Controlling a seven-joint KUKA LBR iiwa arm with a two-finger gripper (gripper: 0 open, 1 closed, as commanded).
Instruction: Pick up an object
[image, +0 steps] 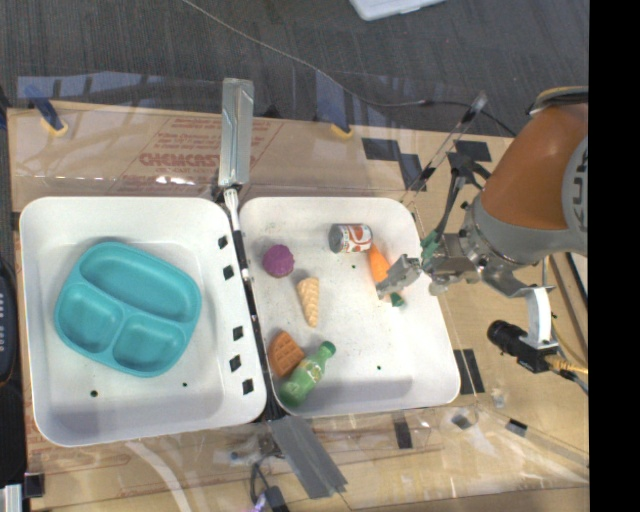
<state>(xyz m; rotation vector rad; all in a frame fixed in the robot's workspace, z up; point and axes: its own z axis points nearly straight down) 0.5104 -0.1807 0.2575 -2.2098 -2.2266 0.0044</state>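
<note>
We find the tool (398, 280) low at the right bin's (428, 372) right side, just beside the carrot (378, 264); whether it is open or closed we cannot tell; nothing is visibly held. We judge the approach step in hand; next calls for closing squarely on the carrot, then lifting.

The desk (520, 420) is light wood with a clear sheet and dark tape marks. Two shallow white bins sit on it side by side, touching: the left bin (40, 300) at frame left, the right bin (400, 380) at centre.
</note>
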